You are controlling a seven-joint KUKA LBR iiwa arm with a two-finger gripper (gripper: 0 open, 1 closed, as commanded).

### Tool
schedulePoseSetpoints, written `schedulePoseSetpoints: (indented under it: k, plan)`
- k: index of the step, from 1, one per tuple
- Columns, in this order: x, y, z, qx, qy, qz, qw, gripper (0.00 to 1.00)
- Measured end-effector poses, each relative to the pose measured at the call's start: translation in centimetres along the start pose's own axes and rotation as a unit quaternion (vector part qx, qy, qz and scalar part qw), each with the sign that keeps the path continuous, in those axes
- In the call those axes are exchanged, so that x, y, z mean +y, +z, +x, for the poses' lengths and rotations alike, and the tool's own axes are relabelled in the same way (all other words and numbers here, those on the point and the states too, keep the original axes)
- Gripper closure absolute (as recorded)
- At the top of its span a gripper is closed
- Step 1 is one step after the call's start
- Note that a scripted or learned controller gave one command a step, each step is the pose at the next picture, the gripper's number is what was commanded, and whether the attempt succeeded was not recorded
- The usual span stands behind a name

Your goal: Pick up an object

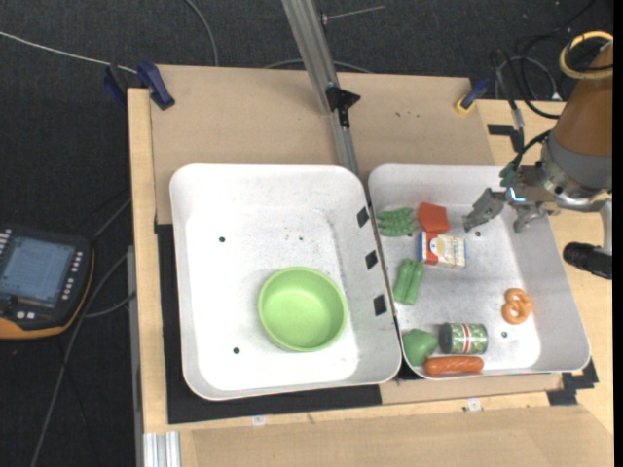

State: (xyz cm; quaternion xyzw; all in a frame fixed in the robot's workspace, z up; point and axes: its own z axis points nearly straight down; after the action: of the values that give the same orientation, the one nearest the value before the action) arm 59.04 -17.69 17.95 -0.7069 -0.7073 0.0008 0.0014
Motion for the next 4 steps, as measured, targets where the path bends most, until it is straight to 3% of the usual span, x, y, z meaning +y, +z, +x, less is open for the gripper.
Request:
schedulePoseSetpoints:
  k: [1, 2, 4]
  plan:
    - [-0.1, 5.8, 0.9, 0.000, 0.000, 0.001, 1.0000, 0.00]
    - [0.1, 4.4, 0.9, 0.000, 0.000, -0.003, 1.0000, 1.00]
    - [1.2, -7.4, 1.0, -0.001, 0.000, -0.005, 1.0000, 1.00]
